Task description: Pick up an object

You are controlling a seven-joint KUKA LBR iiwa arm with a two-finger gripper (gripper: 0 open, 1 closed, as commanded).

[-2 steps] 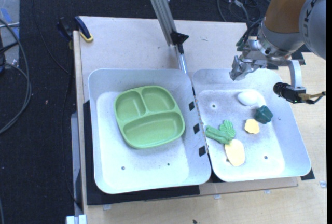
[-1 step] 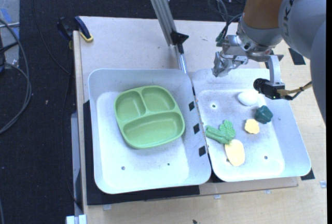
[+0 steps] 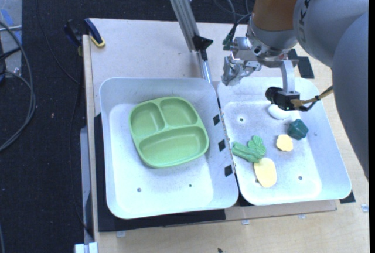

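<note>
One pincer (image 3: 233,75) hovers above right bin's (image 3: 328,187) far-left rim (nothing held).

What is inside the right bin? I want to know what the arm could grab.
The right bin holds a green cactus-shaped toy, a yellow oval piece, a small yellow piece, a dark green piece and a white object, partly covered by black hardware.

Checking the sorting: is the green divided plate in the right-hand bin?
No, the green divided plate lies in the left bin.
</note>
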